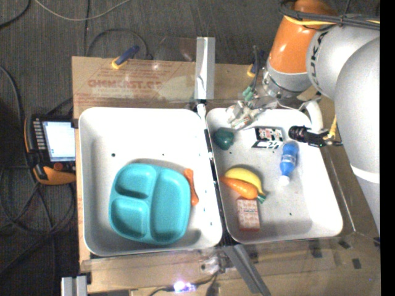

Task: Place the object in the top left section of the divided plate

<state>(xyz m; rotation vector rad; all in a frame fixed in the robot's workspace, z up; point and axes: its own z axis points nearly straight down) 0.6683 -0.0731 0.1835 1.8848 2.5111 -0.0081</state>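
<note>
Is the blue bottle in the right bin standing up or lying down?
Lying down. The blue bottle rests on its side on the floor of the right bin, its full length showing, white cap end pointing toward the bin's near edge.

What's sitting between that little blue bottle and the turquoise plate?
In the camera view, a banana with a carrot against it lies between the blue bottle and the divided plate, then the bins' adjoining walls.

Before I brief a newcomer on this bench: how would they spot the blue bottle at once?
Look in the right white bin, upper right part, just below the black-and-white card. The blue bottle lies there on its side, the only blue thing in that bin.
</note>
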